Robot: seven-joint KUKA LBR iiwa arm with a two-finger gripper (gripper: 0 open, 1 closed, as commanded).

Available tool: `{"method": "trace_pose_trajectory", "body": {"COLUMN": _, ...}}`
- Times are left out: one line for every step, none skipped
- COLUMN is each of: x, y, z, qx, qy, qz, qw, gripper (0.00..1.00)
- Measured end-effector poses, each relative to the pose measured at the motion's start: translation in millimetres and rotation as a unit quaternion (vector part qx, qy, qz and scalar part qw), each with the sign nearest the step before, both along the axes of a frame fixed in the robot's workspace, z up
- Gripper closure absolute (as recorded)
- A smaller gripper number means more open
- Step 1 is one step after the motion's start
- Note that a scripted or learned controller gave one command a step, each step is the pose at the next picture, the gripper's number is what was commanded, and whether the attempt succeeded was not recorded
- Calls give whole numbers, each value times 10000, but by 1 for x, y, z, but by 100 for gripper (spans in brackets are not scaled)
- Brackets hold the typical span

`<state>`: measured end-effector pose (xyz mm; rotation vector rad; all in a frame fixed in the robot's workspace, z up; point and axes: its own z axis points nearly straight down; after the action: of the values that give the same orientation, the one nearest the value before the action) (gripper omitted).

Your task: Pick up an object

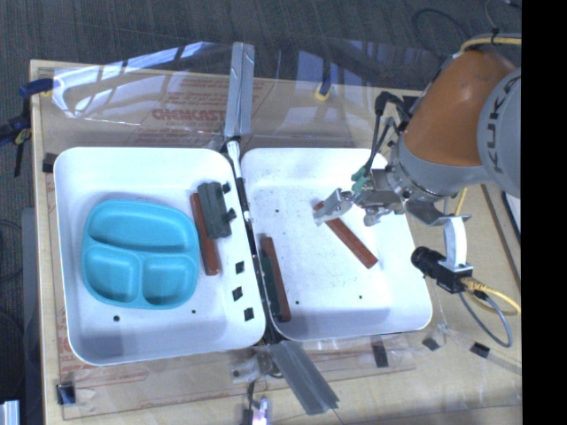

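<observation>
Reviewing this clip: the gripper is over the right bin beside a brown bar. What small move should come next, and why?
Probably a short drop straight down onto the brown bar. The gripper sits at the bar's upper-left end in the right bin, and nothing shows between its fingers, so the bar looks like the nearest thing to take.

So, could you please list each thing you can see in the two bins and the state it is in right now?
Claw: low over the right bin, at the upper end of a brown bar.
Brown bar: flat on the right bin's floor, slanted.
Blue tray: flat in the left bin, open side up.
Dark block: lying in the left bin, beside a brown strip.
</observation>
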<state>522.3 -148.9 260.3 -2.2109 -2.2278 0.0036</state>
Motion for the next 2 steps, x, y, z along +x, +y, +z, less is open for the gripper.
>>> {"method": "trace_pose_trajectory", "body": {"x": 45, "y": -60, "z": -28, "qx": -9, "qy": -6, "qz": -181, "qw": 9998, "gripper": 0}}
{"method": "trace_pose_trajectory", "body": {"x": 62, "y": -56, "z": -67, "qx": 5, "qy": 2, "qz": 303, "qw": 9995, "gripper": 0}}
